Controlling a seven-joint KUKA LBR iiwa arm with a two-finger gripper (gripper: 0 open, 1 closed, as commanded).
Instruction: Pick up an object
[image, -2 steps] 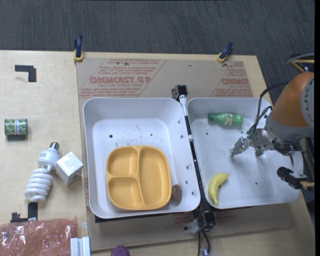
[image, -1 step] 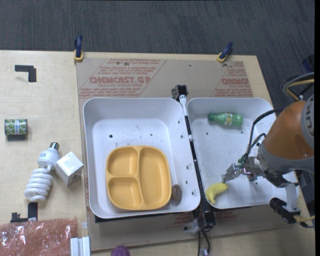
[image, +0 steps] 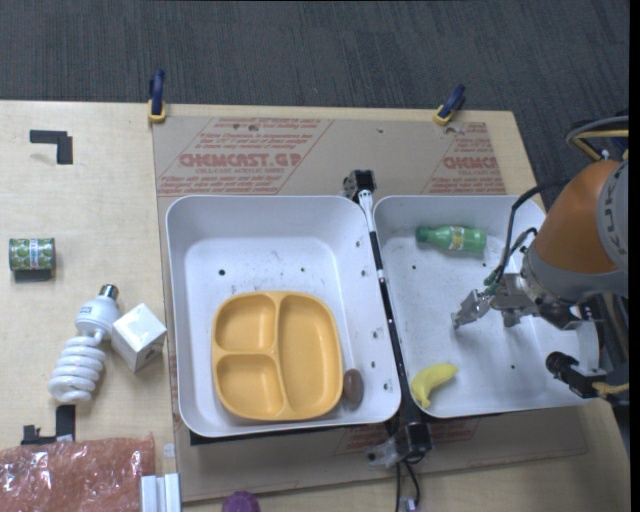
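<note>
In the right bin (image: 440, 400) a green bottle (image: 452, 238) lies on its side near the far wall, and a yellow banana (image: 433, 381) rests by the near left corner. My gripper (image: 473, 307) hangs over the middle of this bin, between the two, pointing left. Its fingers are spread with nothing between them. The left bin (image: 190, 250) holds a yellow divided plate (image: 277, 354) and a small brown object (image: 353, 387) at the plate's right edge.
Left of the bins, on the bench, lie a white spiral light bulb (image: 84, 347), a white cube (image: 139, 336), a small green can (image: 32, 255) and a reddish bag (image: 75, 475). A ridge with a black cable separates the two bins.
</note>
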